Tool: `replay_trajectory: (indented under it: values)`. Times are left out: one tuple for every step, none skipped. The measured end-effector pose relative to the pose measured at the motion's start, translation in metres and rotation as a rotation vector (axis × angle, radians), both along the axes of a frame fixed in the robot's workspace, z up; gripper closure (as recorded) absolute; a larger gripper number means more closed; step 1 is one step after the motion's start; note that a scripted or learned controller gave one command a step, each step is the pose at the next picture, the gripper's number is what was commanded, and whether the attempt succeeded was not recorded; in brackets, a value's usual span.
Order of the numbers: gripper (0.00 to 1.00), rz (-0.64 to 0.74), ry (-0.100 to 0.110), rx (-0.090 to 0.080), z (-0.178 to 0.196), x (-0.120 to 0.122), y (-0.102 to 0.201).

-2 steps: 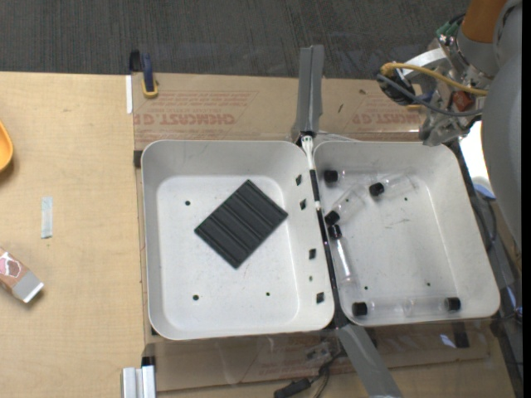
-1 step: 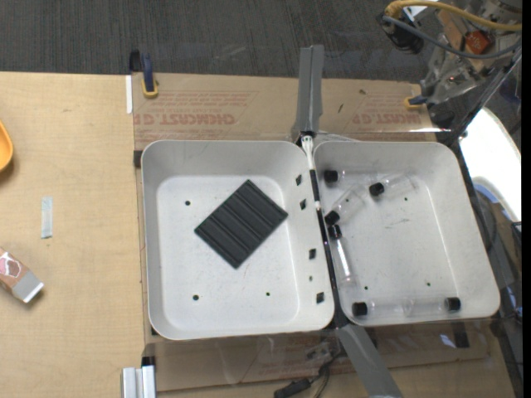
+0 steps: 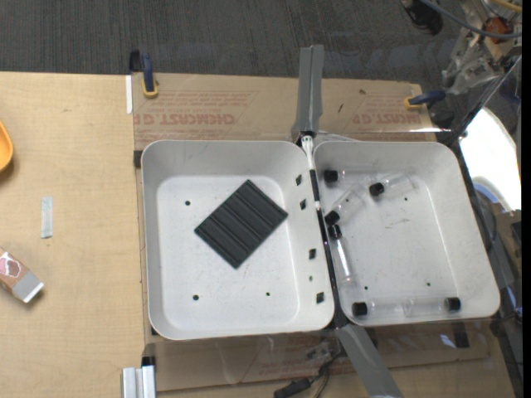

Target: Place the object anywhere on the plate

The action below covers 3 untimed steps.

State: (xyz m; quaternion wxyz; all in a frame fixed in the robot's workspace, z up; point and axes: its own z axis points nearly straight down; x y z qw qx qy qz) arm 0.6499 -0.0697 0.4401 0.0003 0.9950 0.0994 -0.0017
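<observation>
the arm (image 3: pixel 477 23) sits at the top right corner, off past the right bin (image 3: pixel 465 181) – its end is lost among cables, so i cannot tell how the gripper is set. a dark ribbed square object (image 3: pixel 241 223) lies flat, turned like a diamond, near the middle of the left bin (image 3: pixel 158 222). a clear plate-like frame (image 3: pixel 390 247) with small black corner pieces rests in the right bin – well apart from the dark square.

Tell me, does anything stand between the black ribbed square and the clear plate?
Only the bins' adjoining rims run between the black ribbed square and the clear plate; nothing else visible.
</observation>
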Motion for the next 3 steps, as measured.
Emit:
replay_trajectory:
  values:
    - [1.00,0.365,0.004,0.002,-0.001,-0.002,-0.056]
    - [1.00,0.005,0.002,0.000,-0.001,0.001,-0.091]
    - [1.00,0.043,0.000,0.000,0.000,-0.002,0.024]
